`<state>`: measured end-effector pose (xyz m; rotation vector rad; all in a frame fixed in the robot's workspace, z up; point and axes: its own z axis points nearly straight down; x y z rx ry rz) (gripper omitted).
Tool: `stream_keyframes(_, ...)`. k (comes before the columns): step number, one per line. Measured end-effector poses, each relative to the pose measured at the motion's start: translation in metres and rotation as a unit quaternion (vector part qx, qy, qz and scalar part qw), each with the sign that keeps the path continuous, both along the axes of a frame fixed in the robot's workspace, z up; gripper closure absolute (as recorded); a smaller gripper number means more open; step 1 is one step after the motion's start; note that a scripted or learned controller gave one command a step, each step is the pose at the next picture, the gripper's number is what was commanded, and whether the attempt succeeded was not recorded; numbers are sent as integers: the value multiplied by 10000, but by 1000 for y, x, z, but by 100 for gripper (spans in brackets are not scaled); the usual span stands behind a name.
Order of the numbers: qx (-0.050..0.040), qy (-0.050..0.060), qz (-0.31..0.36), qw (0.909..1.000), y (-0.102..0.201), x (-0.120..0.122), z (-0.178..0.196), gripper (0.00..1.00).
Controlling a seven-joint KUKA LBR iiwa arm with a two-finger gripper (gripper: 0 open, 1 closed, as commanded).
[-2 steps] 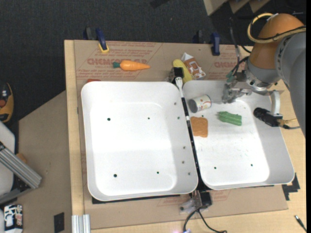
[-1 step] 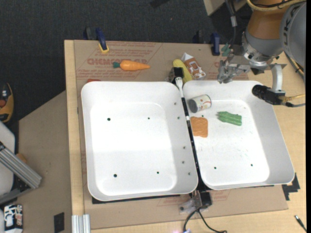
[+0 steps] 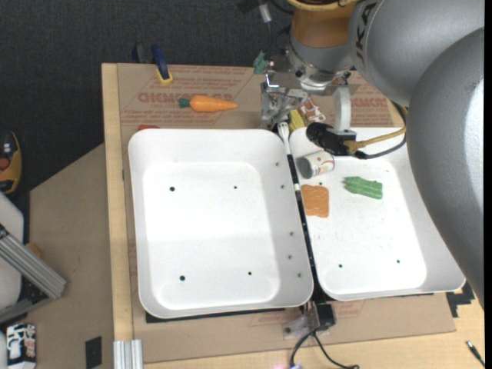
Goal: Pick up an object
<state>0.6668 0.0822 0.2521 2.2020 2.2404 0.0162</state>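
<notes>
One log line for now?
gripper at white right bin far-left corner | inside: white cylinder, flat orange slab, green ridged piece | grasp: unconfirmed

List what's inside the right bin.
In the right bin: a green piece, an orange slab, a white cylinder. The arm covers its far corner.

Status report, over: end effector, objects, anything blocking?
End effector at right bin far-left corner. Orange piece, green piece loose in bin. Nothing covers them.
</notes>
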Motion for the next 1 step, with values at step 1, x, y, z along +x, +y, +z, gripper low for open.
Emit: stream_keyframes(1,-12,19,-35,10000,85,-1,6,100)
